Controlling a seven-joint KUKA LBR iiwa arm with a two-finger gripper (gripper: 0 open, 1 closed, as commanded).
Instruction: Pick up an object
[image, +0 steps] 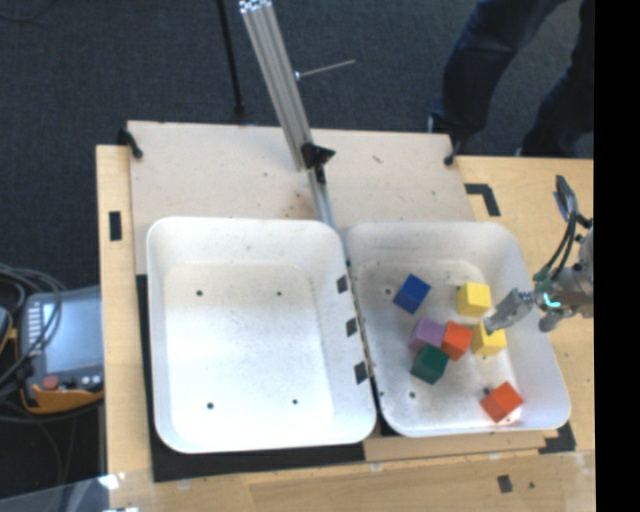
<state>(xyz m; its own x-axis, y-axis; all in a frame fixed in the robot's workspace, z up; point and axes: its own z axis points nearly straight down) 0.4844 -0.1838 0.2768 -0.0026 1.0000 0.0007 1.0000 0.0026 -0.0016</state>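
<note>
Seven small blocks clustered in right white bin (530, 270) at frame's lower right, claw (500, 313) poised above lower yellow block (488, 340), grip state untellable; approach step, next needing descent and closure.

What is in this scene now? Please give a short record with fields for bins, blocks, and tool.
left bin: white, shallow, no blocks seen inside
right bin: white, holds all blocks
blocks: blue block; upper yellow block; lower yellow block; purple block; middle orange block; green block; corner orange block
cluster: purple, middle orange and green blocks lie close together
tool: at the right bin's right side, near the yellow blocks
held: no block seen in the tool
</note>
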